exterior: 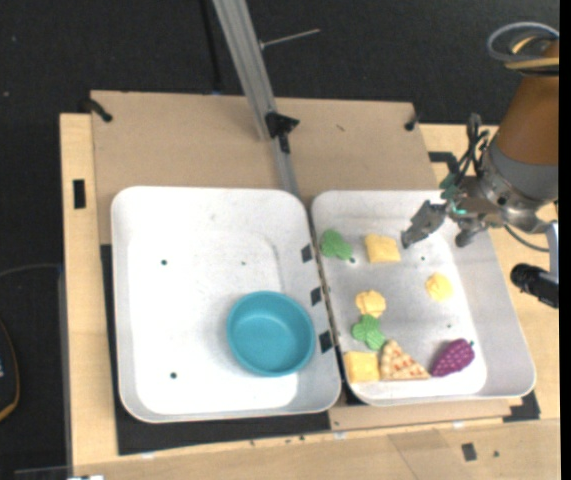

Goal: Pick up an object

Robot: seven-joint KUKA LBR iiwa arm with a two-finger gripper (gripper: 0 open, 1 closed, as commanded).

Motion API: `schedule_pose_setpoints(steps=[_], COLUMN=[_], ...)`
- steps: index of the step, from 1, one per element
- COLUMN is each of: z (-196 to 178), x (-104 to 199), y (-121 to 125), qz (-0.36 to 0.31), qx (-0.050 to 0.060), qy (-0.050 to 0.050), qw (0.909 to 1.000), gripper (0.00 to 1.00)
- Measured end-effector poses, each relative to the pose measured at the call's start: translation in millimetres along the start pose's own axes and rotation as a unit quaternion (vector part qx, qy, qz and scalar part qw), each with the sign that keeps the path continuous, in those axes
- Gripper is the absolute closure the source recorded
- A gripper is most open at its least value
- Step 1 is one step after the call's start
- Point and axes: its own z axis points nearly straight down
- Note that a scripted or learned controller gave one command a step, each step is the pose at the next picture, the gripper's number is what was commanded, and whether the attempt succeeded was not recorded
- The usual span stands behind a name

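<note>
Hovering over the right bin (485, 368), upper right of the yellow block (382, 248), the gripper (442, 226) has fingers spread wide, nothing between them. Green piece (336, 244) lies left of that block; purple grapes (452, 357) well below it. Blue bowl (269, 332) sits far lower left.
</note>
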Motion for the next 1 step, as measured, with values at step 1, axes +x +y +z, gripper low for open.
schedule_pose_setpoints(steps=[1], z=[-0.1], x=[0.0], y=[0.0], qz=[0.000], qx=[0.000], qy=[0.000], qw=[1.0000], gripper=[0.00])
